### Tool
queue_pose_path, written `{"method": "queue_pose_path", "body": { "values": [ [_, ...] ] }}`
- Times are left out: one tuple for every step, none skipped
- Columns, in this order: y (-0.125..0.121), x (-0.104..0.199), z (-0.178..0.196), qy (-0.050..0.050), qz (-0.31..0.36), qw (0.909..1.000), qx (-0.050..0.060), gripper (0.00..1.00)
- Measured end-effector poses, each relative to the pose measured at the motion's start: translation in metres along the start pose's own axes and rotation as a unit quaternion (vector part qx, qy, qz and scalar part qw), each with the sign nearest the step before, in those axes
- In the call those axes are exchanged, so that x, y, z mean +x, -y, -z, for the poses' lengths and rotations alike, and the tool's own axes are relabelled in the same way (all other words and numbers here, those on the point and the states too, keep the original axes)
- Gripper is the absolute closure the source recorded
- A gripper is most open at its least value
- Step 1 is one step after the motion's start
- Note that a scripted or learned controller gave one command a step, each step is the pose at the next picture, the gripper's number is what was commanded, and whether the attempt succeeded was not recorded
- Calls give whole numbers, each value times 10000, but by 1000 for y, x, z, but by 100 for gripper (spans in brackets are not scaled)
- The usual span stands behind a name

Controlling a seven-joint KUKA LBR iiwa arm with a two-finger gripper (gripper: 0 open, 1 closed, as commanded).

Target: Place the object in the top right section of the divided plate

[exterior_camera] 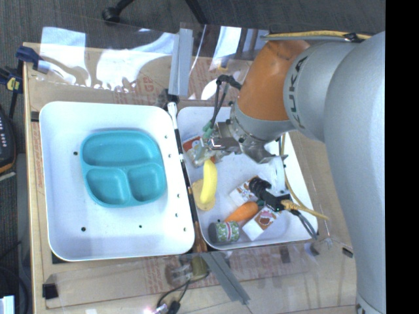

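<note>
Right now the pincer (211, 146) hangs low over the right bin (296, 169), at the top end of a banana (207, 185) that seems the likeliest thing to be picked. The banana lies against the bin's left wall, its long axis running almost straight up and down the view, with the upper tip reaching up to just under the pincer and the lower, fatter end curving down toward a small green can (226, 231). So the fruit stretches away from the pincer toward the bottom of the view, not off to one side. Whether anything is clasped I cannot tell; the wrist hides that part.

A carrot (243, 212) and some packets (265, 218) lie further right in the same bin, apart from the banana. The blue divided plate (123, 167) sits in the left bin (55, 195), well apart across the shared wall, so I judge the carry must go leftward to its upper right section.
</note>
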State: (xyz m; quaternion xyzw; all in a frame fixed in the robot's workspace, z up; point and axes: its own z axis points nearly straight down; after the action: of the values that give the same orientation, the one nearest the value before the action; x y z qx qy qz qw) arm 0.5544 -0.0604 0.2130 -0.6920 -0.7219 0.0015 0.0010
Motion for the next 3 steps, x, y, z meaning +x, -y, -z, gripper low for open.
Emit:
{"method": "queue_pose_path", "body": {
  "values": [
    [-15,97,-23,-1,31,10000,13,100],
    [-53,174,-113,-7,548,9984,-100,100],
    [-58,172,-7,-7,-1249,9922,-5,100]
  ]
}}
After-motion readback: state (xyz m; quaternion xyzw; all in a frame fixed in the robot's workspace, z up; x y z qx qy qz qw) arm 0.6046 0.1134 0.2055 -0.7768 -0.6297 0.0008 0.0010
